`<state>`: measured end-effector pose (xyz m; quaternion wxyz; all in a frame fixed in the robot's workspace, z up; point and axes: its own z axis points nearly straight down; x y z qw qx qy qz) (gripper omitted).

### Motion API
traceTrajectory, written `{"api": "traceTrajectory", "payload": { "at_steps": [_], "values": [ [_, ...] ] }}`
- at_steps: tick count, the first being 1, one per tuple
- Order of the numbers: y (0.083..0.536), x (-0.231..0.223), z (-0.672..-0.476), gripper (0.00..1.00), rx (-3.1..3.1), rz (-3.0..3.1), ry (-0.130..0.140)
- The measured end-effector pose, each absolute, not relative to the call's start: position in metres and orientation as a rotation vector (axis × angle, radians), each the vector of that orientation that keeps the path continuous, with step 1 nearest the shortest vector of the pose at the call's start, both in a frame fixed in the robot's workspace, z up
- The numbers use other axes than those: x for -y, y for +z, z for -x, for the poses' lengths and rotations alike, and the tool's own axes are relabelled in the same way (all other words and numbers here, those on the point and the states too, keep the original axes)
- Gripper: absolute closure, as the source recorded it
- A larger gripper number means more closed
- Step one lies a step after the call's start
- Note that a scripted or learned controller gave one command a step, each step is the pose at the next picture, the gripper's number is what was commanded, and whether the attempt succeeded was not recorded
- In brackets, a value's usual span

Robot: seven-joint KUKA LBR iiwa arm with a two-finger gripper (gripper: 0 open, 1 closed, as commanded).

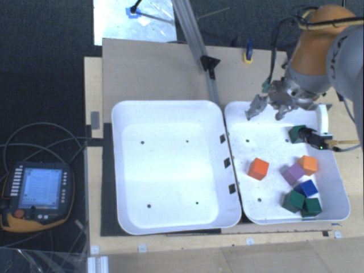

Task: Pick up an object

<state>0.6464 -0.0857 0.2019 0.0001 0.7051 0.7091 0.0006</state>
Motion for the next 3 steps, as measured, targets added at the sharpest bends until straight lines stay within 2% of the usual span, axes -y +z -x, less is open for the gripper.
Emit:
{"api": "traceTrajectory", "payload": {
  "at_steps": [1, 3],
  "values": [
    [0.202, 0.086, -0.646, 0.0, -2.227, -2.215, 0.002],
    [0.089, 0.091, -0.645, 0.0, -2.226, -2.22, -0.004]
  ]
}}
